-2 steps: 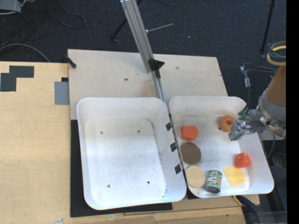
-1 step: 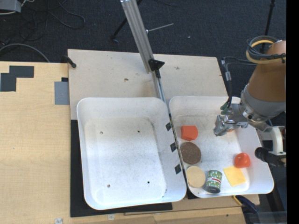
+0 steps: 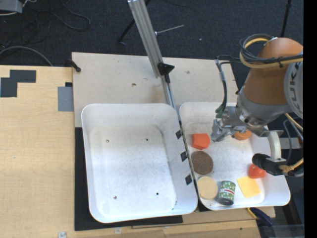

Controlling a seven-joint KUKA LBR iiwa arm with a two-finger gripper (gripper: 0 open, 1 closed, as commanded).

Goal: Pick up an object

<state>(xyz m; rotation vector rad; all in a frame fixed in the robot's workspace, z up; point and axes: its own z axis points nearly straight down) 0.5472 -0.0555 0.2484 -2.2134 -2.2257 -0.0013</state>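
Dark carpet and loose cables are showing behind the pale bench, where two shallow white bins are sitting side by side, the left bin bare and the right bin holding all the objects. From the right the grey arm with its orange band is leaning in, and its gripper is hanging low over the back part of the right bin; whether its fingers are spread or closed I cannot tell from here, and nothing is visibly sitting between them. The nearest candidate is the orange block, lying just beside the gripper, toward the front and slightly to the left of it in the view. It looks roughly square, so no long axis seems to matter for the grasp. Further forward the brown disc, the tan disc, the green can and the yellow block are lying well apart from the gripper. An orange ball is peeking out close under the wrist.
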